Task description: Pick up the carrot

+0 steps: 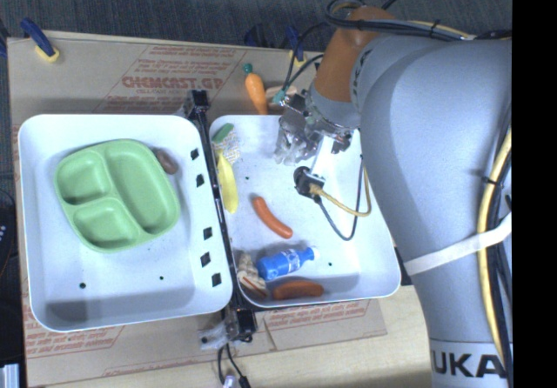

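The carrot (254, 90), orange with a small green top, lies on the cardboard just behind the far rim of the right bin (374, 230), outside it. My gripper (292, 148) hangs over the far part of the right bin, a short way to the right of and nearer than the carrot, not touching it. Nothing is visibly held in it. A black cable end (305, 181) with a yellow cord loops just below the gripper.
In the right bin lie a yellow banana (227, 183), an orange sausage (271, 216), a blue bottle (283, 262), a second sausage (296, 290) and a small wrapped packet (229, 145). The left bin holds a green divided plate (117, 193). The arm's grey body (435, 160) covers the right side.
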`<state>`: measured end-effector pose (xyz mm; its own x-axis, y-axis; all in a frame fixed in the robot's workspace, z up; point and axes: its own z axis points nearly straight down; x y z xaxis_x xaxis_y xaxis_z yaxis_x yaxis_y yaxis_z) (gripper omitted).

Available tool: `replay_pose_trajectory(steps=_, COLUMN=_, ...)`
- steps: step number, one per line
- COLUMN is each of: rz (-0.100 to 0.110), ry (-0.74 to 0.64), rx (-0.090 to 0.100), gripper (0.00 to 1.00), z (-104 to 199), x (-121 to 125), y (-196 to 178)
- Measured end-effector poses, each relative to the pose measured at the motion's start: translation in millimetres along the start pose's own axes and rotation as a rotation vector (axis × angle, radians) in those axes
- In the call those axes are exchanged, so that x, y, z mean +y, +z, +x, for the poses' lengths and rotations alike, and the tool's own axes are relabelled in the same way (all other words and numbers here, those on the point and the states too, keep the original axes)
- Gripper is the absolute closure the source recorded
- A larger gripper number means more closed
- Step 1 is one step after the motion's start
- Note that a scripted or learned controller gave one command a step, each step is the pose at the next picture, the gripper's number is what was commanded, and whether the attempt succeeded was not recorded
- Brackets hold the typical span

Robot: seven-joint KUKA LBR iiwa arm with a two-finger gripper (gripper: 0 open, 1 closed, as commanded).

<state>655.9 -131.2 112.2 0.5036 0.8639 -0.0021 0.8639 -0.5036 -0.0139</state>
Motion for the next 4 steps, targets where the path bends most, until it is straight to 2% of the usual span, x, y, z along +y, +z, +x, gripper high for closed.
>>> replay_pose_trajectory(steps=1, rz=-0.009, ry=0.357, rx=0.003, gripper=1.00, z=96, x=-57, y=-79)
replay_pose_trajectory(steps=2, rz=-0.008, ry=0.358, rx=0.002, gripper=0.00, z=96, x=-57, y=-79)
replay_pose_trajectory(steps=3, rz=-0.007, ry=0.196, rx=0.001, gripper=0.00, z=10, x=-30, y=-13)
replay_pose_trajectory(steps=4, rz=-0.011, ry=0.243, rx=0.003, gripper=0.00, z=-77, x=-4, y=-100)
